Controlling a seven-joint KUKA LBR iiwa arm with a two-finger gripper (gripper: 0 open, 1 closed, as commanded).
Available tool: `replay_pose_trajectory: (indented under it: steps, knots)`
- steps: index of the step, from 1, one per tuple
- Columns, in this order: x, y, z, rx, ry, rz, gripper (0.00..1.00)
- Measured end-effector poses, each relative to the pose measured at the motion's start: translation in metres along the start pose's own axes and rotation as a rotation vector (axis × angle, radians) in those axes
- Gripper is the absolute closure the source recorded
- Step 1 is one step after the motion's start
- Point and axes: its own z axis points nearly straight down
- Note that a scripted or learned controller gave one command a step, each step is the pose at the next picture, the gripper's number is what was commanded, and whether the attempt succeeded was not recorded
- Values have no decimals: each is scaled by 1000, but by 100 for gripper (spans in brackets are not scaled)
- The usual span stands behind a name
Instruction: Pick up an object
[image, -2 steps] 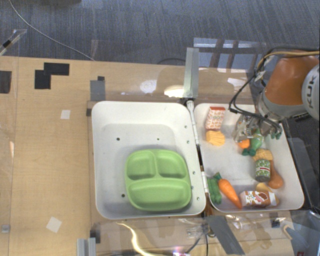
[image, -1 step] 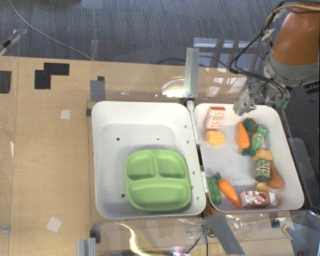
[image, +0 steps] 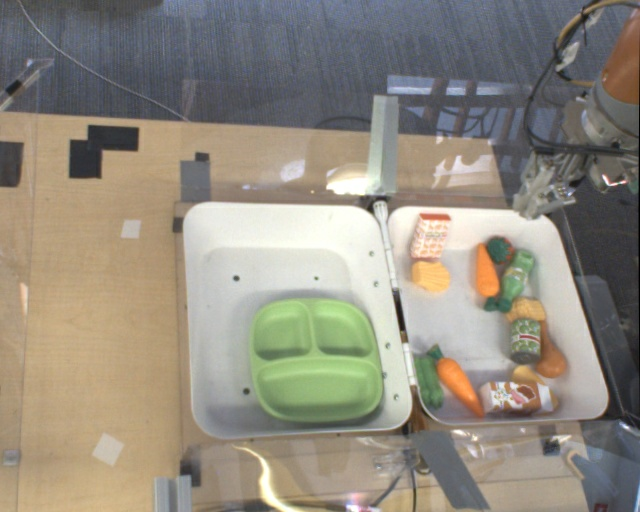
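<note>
My tool (image: 545, 192) hangs above the right bin's (image: 570, 240) far corner; I cannot tell its state. The green bottle (image: 515, 278) lies against a carrot (image: 485, 270), so a descent there could clip both.

bright, even overhead light | glare on bench top edge (image: 345, 182) | soft shadows | sharp focus

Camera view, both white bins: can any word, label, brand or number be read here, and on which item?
None can be read.
Red-and-white patterned carton: print too blurred.
Small tin can with green label: label too small.
Lying bottle with red-and-white label: label blurred.
Green sectioned plastic plate: no text.
</note>
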Motion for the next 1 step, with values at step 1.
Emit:
replay_pose_trajectory:
  steps: [1]
  knots:
    - [-1,-46,-54,0,-2,-357,100]
